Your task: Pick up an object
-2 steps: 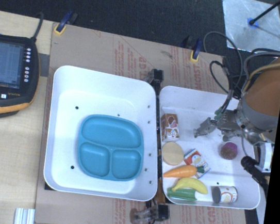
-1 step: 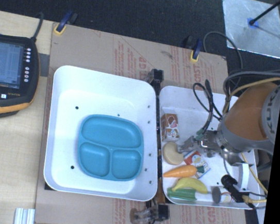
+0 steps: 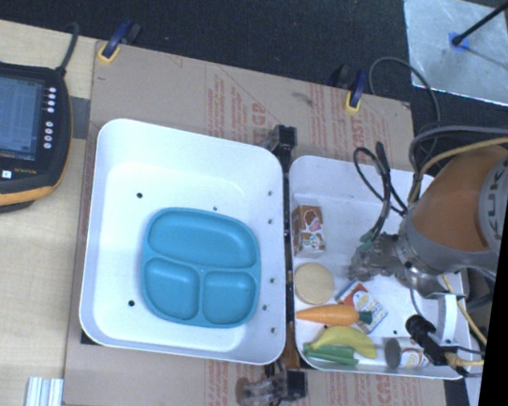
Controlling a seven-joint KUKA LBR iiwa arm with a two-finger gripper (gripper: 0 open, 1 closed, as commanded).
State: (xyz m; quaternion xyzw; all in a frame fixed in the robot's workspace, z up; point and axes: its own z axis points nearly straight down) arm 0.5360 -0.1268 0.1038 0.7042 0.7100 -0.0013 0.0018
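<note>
The right bin [image 3: 352, 179] holds several small items. A brown and white packet [image 3: 310, 229] lies by its left wall, with a beige round disc [image 3: 314, 282] just below it. Further toward the front are an orange carrot [image 3: 327, 313], a yellow banana [image 3: 348, 339] and a green piece [image 3: 334, 353]. A small red and green packet [image 3: 367, 305] sits right of the carrot, and a grey-capped bottle [image 3: 407, 356] lies at the front right. My gripper [image 3: 365, 260] is low inside this bin, just above the red and green packet and right of the disc.
The left bin [image 3: 129, 155] holds a blue divided plate [image 3: 200, 267]. A control pendant [image 3: 10, 128] lies on the bench at far left. Black cables [image 3: 377, 169] loop over the right bin's back edge, and the arm's orange band [image 3: 458, 199] covers its right side.
</note>
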